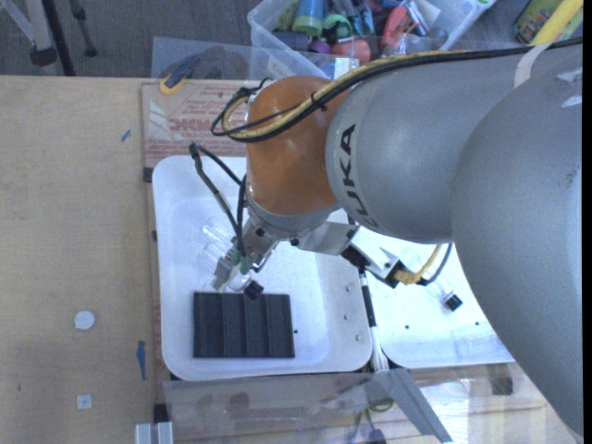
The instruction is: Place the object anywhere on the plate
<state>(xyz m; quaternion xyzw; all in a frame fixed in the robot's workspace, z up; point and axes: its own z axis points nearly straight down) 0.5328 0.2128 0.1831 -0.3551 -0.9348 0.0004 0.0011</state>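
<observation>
While the grey arm (435,146) with its orange band (287,146) reaches over from the right, the pincer (236,268) hangs low over the left white bin (176,248). Pincer state: cannot tell, blurry and mostly hidden under the wrist. Dark ribbed plate (242,326) lies flat at the bin's near end, just below the pincer. A small dark object (251,289) sits at the plate's top edge, right by the pincer tip; touching or not is unclear. Right bin (435,331) has a small black piece (451,301). Clear tub of colourful items (370,12) behind the counter (65,202).
</observation>
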